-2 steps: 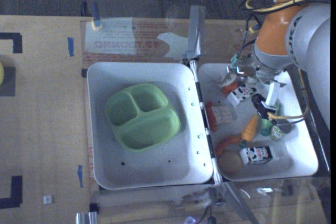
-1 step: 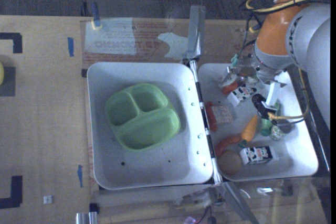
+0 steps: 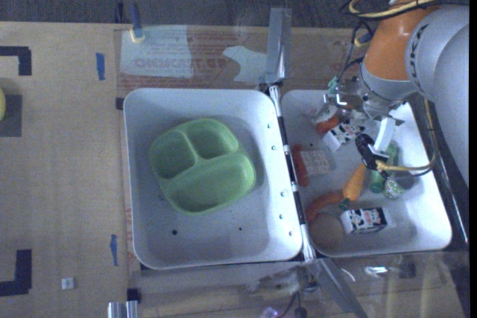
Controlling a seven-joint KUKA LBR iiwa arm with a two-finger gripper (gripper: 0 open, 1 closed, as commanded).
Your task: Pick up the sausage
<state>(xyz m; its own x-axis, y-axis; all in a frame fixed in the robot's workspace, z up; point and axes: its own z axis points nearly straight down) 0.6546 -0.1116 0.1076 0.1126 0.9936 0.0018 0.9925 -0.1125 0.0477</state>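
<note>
While the arm (image 3: 417,48) reaches in from the right, its gripper (image 3: 344,109) hangs over the right bin's (image 3: 428,234) far end; jaw state cannot be told. Sausage (image 3: 324,200): near end of that bin, beside a carrot (image 3: 355,185) and small milk carton (image 3: 364,220). Left bin (image 3: 141,234): one green divided plate (image 3: 201,164).

Divided plate (image 3: 201,164) in left bin (image 3: 141,234); sausage (image 3: 326,199) in right bin (image 3: 436,223).

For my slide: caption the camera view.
Grey arm's gripper over right white bin of toy food; green divided plate in left bin.
</note>
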